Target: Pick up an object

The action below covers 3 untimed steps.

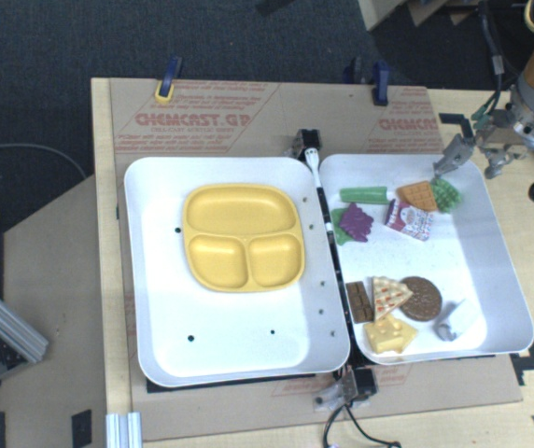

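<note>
Metal two-finger gripper hovers w/ fingers spread open, nothing between them, over far rim of right shallow white bin, just beside green ridged toy piece & tan waffle-like square; risk: tight clutter could mean a glancing miss or double grab.
</note>
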Each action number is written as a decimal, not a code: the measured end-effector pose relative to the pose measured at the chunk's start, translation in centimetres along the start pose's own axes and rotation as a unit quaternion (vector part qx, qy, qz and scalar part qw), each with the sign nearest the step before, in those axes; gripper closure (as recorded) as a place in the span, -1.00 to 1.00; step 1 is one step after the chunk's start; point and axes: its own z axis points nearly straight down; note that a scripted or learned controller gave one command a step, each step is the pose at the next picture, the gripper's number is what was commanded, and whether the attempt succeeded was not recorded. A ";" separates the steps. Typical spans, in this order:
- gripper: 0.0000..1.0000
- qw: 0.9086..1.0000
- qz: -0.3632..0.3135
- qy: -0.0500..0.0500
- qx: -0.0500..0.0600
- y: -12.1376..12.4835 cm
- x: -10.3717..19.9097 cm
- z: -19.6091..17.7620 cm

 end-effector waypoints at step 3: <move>-1.00 1.000 -0.002 -0.001 -0.006 -0.2 -0.5 8.0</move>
